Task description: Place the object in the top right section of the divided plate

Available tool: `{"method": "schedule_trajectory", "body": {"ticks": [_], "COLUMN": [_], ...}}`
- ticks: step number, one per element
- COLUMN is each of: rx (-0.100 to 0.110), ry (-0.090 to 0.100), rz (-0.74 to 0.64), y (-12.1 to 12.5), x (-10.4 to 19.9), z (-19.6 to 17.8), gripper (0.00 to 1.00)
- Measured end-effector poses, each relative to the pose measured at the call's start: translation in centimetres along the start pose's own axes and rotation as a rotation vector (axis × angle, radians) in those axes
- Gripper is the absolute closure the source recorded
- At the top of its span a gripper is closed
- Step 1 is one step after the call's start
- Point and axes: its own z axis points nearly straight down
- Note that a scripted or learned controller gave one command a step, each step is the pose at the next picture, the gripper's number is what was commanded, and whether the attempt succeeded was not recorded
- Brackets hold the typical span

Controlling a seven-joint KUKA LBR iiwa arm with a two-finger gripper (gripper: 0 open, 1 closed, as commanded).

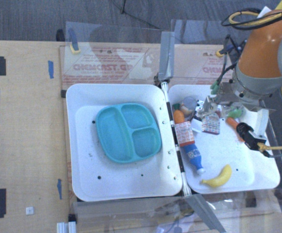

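Two white bins sat side by side; the pincer (210, 106) hung low over the right bin's (262, 178) clutter, grip unclear. Teal divided plate (129, 131) waited unfilled in the left bin (82, 130), banana (218, 176) and bottle (188, 142) lying loose.

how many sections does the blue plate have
3. The divided plate lies in the left bin: one large section along its left side, one smaller section at top right, one at bottom right. None seems hidden.
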Motion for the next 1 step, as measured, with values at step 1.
{"method": "schedule_trajectory", "body": {"ticks": [1], "rx": [0.002], "ry": [0.002], "rz": [0.11], "y": [0.28], "x": [10.77], "z": [5.45], "gripper": [1.0]}}
